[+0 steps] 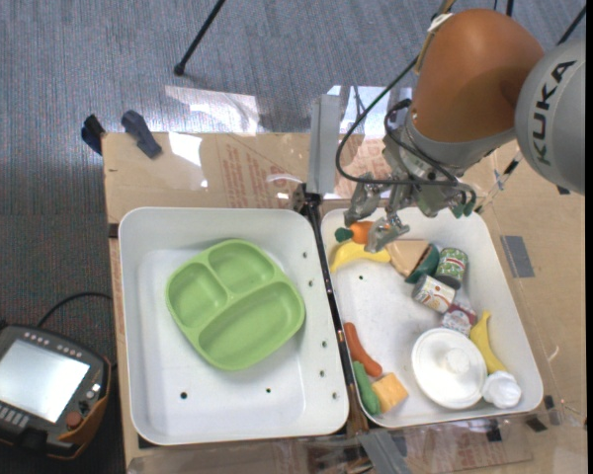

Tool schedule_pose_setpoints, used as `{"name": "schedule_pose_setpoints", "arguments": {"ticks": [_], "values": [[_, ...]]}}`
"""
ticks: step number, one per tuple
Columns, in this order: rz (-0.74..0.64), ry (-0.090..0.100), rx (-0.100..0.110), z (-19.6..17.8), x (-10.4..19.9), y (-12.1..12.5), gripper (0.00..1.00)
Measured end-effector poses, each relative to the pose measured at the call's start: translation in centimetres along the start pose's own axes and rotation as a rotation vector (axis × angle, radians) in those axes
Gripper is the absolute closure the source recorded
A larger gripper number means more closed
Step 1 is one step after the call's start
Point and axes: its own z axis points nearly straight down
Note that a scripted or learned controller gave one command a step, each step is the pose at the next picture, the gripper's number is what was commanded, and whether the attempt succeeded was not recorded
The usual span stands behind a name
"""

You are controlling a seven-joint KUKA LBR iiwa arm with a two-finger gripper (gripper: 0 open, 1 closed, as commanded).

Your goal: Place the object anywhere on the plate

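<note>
A green three-compartment plate (237, 302) lies in the left white bin (138, 363) with nothing on it. My gripper (377, 222) hangs over the top left corner of the right bin (519, 309). It is open, with nothing between its fingers. Just below it lie a yellow banana (348, 256) and a small orange toy (360, 232), part of which the gripper covers. A tan bread wedge (407, 256) lies to the right of the gripper.
The right bin also holds two small cans (453, 264) (434, 292), a white bowl (450, 366), a second banana (486, 341), a red sausage (364, 351) and a green and orange piece (381, 391). A tablet (35, 383) lies left of the bench.
</note>
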Motion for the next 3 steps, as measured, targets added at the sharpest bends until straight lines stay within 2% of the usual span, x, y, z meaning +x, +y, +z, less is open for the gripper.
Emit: {"name": "schedule_pose_setpoints", "arguments": {"ticks": [1, 2, 3], "values": [[-0.227, 0.005, -0.003, 6.0, -0.8, 5.5, 1.0], [-0.302, 0.003, -0.003, 5.9, 1.2, 12.5, 1.0], [-0.301, 0.003, -0.002, 5.9, 1.2, 12.4, 0.0]]}}
